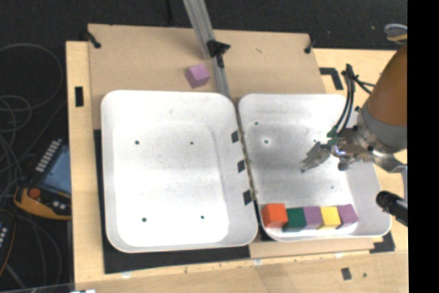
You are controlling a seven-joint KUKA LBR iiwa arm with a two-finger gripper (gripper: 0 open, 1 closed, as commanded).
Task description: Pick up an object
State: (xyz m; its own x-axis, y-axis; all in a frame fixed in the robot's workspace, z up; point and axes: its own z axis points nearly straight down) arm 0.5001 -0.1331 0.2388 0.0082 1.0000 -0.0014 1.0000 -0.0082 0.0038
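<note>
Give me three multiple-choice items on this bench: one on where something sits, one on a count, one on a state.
1. Where does the row of blocks lie?
A. the right bin's near edge
B. the left bin's middle
C. outside both bins

2. How many blocks are in that row?
A. three
B. five
C. seven

3. The lone purple block is
A. in the gripper
B. stacked on the row
C. resting on the board beyond the bins

Key:
1 A, the row starts at the orange block against the right bin rim.
2 B, five colours abut.
3 C, the lone purple block lies far from the gripper.
</note>
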